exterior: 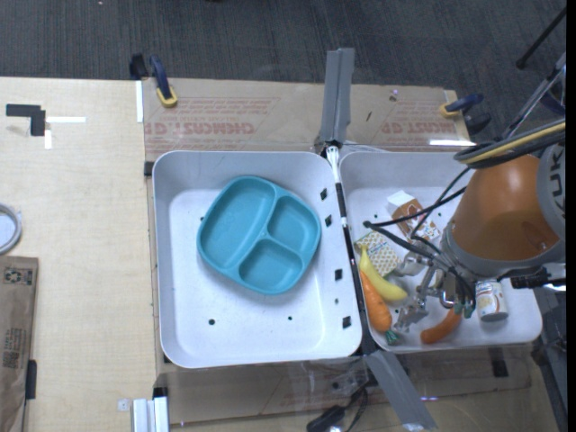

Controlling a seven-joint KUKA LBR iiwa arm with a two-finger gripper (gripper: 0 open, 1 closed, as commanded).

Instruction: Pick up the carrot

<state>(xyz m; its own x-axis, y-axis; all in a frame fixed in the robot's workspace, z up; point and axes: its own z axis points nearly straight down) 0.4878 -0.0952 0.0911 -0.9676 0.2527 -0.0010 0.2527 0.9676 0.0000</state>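
My tool hangs low in the right bin, near that bin's front left part, with my arm and its orange band coming in from the right above it and dark cables looping across toward the bin's middle. The carrot lies on the bin floor just to the left of my tool, close along the bin's left wall, its length running from the back toward the front, with a bit of green at its front end. I cannot tell whether my tool is spread or clenched, because the metal parts blur together from this angle, and I see nothing clearly caught in it; the carrot looks to be beside it, not in it. A banana lies just behind the carrot, its lower end touching or overlapping the carrot's back end. An orange-red pepper sits to the right of my tool near the front wall, and a small white can stands further right, just under my arm. Some packets lie toward the back of this bin. The left bin carries a blue divided plate, set near its middle, well apart from my tool. Both bins sit side by side on the bench.
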